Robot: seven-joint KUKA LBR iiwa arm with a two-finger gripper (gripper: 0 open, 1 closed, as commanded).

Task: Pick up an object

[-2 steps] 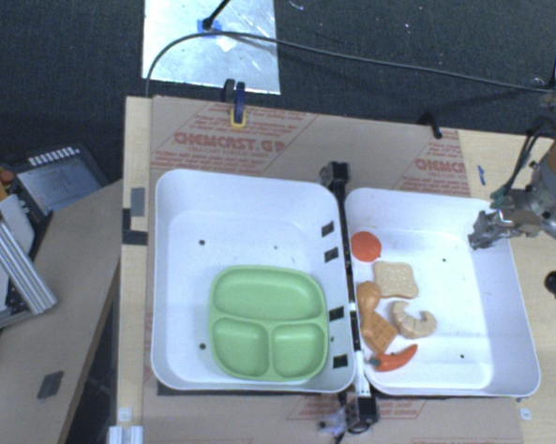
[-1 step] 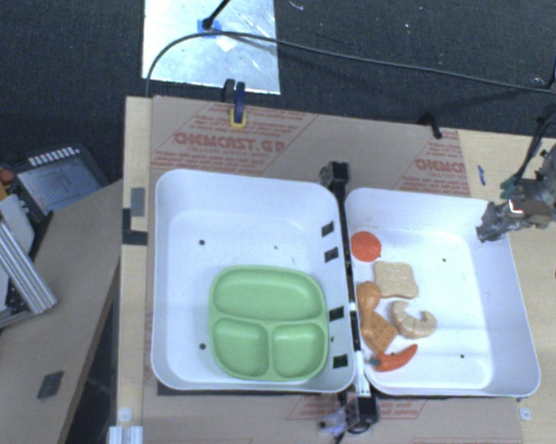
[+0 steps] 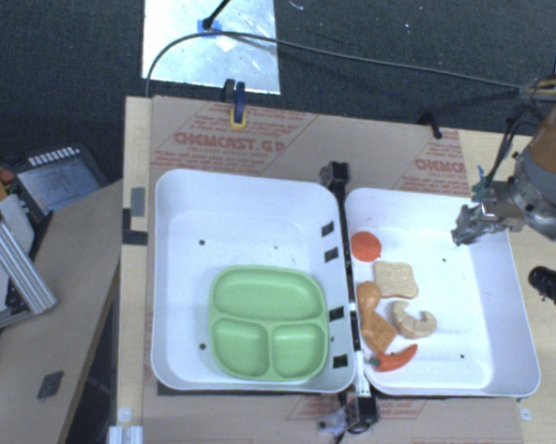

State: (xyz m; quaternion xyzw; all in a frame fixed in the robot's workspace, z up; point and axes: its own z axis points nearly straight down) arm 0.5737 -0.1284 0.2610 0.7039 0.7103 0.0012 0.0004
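Two white bins sit side by side on the bench (image 3: 293, 137), and the divider (image 3: 343, 267) between them serves as the landmark here. Left of the divider, the left bin (image 3: 180, 210) holds a green tray (image 3: 269, 321) with three compartments, resting toward the bin's near edge, close to the divider. Right of the divider, the right bin (image 3: 498, 305) holds a small cluster of food pieces, all near the divider: an orange-red disc (image 3: 366, 245) farthest back, a pale toast slice (image 3: 396, 279) just in front of it and slightly farther from the divider, an orange piece (image 3: 375, 324) hugging the divider, a tan curved piece (image 3: 413, 320) beside the orange one on the side away from the divider, and a red pepper (image 3: 395, 359) nearest the front edge. The toast and the tan piece look to be touching; the orange piece seems to touch the tan one.

Well away from the divider, over the far right part of the right bin, the gripper (image 3: 468, 226) hangs from the grey arm (image 3: 548, 186). It is well apart from the food cluster, with nothing visible between its tips. Whether the pincer is wide or narrow I cannot tell; it is too small and dark
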